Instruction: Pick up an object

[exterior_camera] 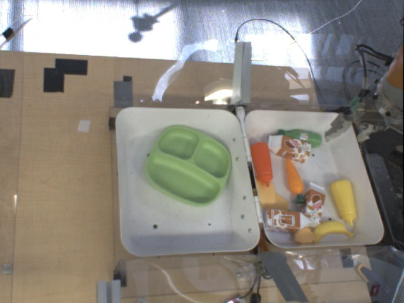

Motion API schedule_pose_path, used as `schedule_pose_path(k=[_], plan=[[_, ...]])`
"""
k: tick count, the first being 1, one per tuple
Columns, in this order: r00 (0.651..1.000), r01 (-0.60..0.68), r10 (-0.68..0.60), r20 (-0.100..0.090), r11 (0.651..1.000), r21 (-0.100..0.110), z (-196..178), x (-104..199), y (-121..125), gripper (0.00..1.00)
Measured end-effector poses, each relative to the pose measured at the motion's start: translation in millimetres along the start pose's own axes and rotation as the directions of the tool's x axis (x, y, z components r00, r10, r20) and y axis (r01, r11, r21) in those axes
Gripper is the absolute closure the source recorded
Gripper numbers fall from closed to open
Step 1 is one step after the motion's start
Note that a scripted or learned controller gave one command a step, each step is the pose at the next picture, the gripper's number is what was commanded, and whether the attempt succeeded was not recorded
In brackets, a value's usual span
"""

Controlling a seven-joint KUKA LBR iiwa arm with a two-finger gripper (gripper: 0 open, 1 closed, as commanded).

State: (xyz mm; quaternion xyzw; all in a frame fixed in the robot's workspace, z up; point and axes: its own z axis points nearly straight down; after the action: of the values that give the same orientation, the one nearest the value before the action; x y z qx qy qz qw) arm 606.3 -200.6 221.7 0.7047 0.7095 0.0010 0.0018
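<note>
Approach is the step in hand, as I judge it: the gripper [341, 124] hangs at the upper right edge of the right bin [374, 194], at about two o'clock from that bin's middle, with nothing between its fingers; whether they are spread or closed I cannot tell from this slant. No object has been chosen by contact yet. The candidates all lie in the right bin: a green bottle [303, 135] lying at twelve o'clock, nearest the gripper, with a small carton [293, 148] just beside it; a red bottle [261, 163] at ten o'clock along the left wall; a carrot [295, 177] near the middle; a yellow bottle [344, 201] at four o'clock; a banana [333, 230] at five o'clock against the front rim; and two more cartons [284, 219] among a cheese-coloured block at seven o'clock. The left bin [136, 188] bears a green divided plate [188, 164]. The next move calls for travelling in over one item and descending squarely; the yellow bottle lies fairly apart from its neighbours, so it looks the cleaner target, whereas the green bottle touches the carton.
</note>
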Motion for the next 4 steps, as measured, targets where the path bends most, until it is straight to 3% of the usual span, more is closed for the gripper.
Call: schedule_pose_path(k=[1,2,3,4], plan=[[1.0,0.007,-0.007,0.001,1.0,-0.005,-12,1,2,1.0],[0.957,-0.291,0.291,-0.001,0.957,0.001,126,10,12,1.0],[0.957,-0.291,0.291,0.0,0.957,0.001,126,10,12,0.0],[1.0,-0.025,0.025,0.001,1.0,-0.01,131,70,-22,0.0]])
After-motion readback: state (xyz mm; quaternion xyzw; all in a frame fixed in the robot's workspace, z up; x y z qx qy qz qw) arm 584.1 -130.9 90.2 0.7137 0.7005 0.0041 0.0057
